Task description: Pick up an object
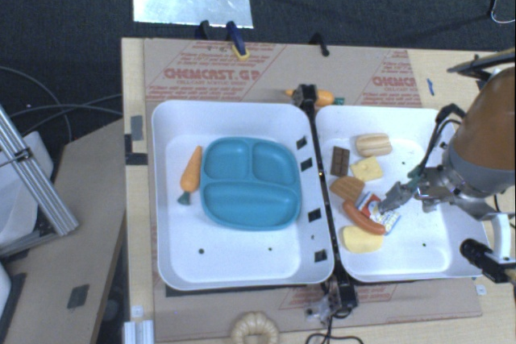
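My gripper [389,204] reaches in from the right and hangs low over the middle of the right bin [419,254]. Its tip is over a small white, red and blue packet [376,213], and I cannot tell whether it touches the packet. Around the packet lie a red sausage [362,219], a brown slab [347,188], a pale yellow piece [362,239], a yellow wedge [368,168], a dark chocolate bar [339,161] and a tan bread roll [373,144].
The left bin [173,254] holds a blue divided plate [250,183] and an orange carrot [190,172] beside the plate's left side. A black-clipped divider [317,181] separates the bins. An orange toy [322,98] lies behind them on the cardboard.
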Controlling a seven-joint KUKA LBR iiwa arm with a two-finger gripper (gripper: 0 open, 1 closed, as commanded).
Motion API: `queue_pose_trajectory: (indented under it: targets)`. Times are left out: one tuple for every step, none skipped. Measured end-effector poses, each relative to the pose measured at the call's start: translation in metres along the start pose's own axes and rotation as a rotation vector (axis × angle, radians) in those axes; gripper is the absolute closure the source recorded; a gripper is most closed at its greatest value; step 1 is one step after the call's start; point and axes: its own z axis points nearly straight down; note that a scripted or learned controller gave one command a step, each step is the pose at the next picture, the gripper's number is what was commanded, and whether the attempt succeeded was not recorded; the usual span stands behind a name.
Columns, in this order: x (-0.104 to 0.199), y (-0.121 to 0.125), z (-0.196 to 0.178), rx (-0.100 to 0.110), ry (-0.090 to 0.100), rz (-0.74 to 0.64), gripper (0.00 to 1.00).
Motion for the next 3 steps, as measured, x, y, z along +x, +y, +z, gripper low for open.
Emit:
queue_pose_trajectory:
  targets:
    - [0.000,0.003,-0.006,-0.014,-0.002,-0.003,0.00]
    - [0.006,-0.005,0.048,-0.008,0.000,-0.002,0.00]
    - [0.007,-0.005,0.101,-0.009,0.000,-0.001,0.00]
